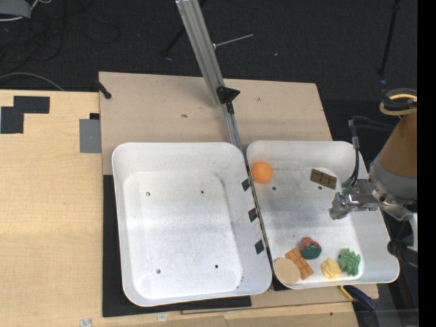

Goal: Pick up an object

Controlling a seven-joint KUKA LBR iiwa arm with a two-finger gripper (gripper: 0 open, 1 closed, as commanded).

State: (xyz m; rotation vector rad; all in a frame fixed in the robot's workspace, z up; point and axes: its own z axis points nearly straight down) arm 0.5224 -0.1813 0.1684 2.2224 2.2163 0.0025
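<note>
My gripper (338, 210) hangs over the right side of the right bin (293, 157), reaching in from the right, with nothing visibly between its fingers. An orange ball (261, 172) rests at the bin's left wall. A brown block (323, 178) lies just up and left of the gripper. Along the bin's near edge sit a tan disc (287, 271), an orange piece (298, 262), a dark green and red piece (310, 248), a yellow piece (331, 269) and a green leafy piece (350, 260).
The left bin (180, 223) sits beside the right one, divided by a wall with black clips (253, 214). A metal rail (204, 50) slants up from the bins' far junction. Wooden boards lie behind and to the left.
</note>
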